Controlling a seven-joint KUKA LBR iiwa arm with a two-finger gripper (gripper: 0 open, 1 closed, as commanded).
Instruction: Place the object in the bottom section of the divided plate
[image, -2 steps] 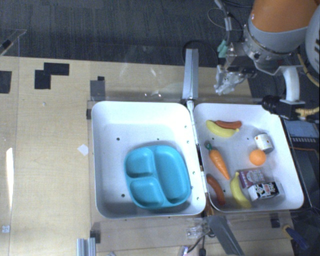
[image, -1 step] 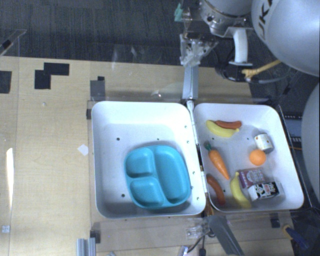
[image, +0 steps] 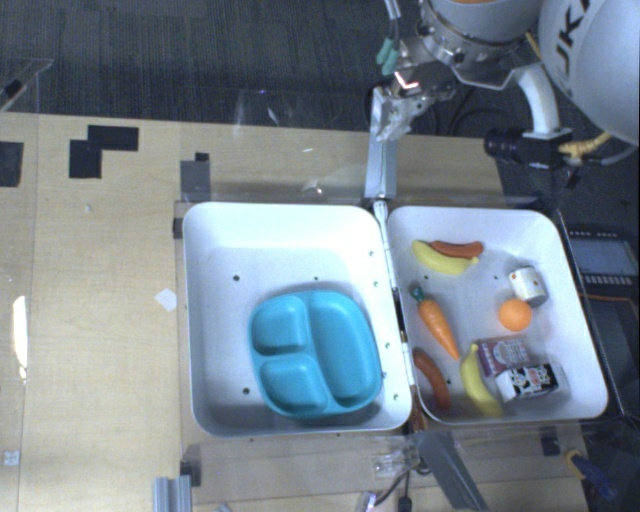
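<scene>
You have two white bins, the left bin and the right bin, both looking like smooth, slightly glossy plastic. The blue divided plate reads as smooth moulded plastic with a soft sheen. The bench looks like pale matt wood. The carrot, bananas and orange appear plastic, though the view is too coarse to be sure. The small carton seems printed paper.
</scene>
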